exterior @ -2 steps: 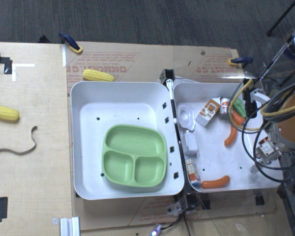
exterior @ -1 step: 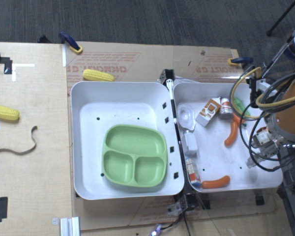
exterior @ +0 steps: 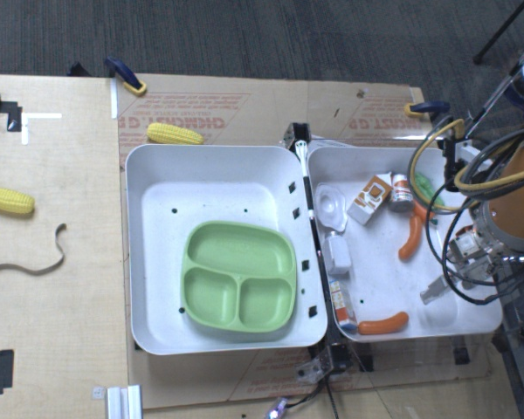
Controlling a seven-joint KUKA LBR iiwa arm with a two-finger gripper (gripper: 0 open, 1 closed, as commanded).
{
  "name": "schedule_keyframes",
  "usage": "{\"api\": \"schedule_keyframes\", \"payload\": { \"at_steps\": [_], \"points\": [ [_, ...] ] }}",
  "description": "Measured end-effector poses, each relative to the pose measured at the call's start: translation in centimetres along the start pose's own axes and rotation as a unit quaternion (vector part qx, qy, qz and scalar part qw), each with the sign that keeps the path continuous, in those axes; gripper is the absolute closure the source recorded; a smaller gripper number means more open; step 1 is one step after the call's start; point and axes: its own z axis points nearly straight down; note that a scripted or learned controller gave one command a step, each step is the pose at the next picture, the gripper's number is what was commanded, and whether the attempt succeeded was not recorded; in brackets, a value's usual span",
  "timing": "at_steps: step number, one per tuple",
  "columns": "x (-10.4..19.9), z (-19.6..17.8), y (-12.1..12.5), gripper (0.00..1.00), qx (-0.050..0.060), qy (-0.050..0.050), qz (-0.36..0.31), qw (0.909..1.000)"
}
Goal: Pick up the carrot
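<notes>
- nearest in the right bin (exterior: 472,326), an orange sausage-like piece (exterior: 382,325) lies along the near wall.
- the end effector (exterior: 438,290) hangs low over that bin's right side under a tangle of cables; whether it is released or clenched i cannot tell.
- the carrot (exterior: 412,236) lies tilted in the right bin's middle, just left of the cables, apart from the end effector.
- the left bin (exterior: 148,260) holds a green divided plate (exterior: 239,278).
- farther back in the right bin sit a small carton (exterior: 369,199) and a can (exterior: 402,190).
- on the worktop (exterior: 52,321), one corn cob (exterior: 174,133) lies behind the left bin, another (exterior: 7,200) far left.
</notes>
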Motion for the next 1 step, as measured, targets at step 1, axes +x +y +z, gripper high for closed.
{"api": "schedule_keyframes", "payload": {
  "at_steps": [1],
  "points": [
    [-0.17, 1.53, 1.37, 0.0, 0.0, -0.003, -0.117, 0.9931]
  ]
}}
